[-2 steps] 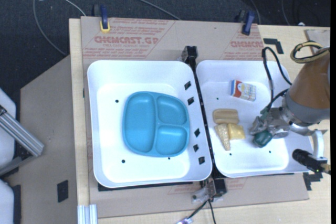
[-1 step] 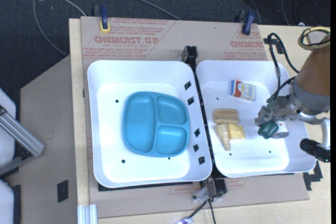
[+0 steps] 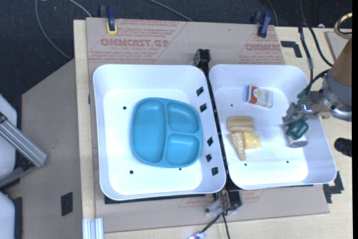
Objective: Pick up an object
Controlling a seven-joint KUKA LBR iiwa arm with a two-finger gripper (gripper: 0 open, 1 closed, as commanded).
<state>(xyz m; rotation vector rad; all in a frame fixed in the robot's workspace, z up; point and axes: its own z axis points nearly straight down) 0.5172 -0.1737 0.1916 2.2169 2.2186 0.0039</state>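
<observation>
Gripper [image 3: 295,127] low at the right bin's [image 3: 279,173] right edge, its grasp impossible to tell.
Teal object [image 3: 297,130] sits right at it; corn [image 3: 239,145] lies well left.

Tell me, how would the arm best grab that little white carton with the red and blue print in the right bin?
Probably from straight above, closing across its short sides. The carton lies flat on the floor of the right bin, with bare space all round it, so both fingers could slip down beside it. The gripper sits further right, near the bin's right wall.
</observation>
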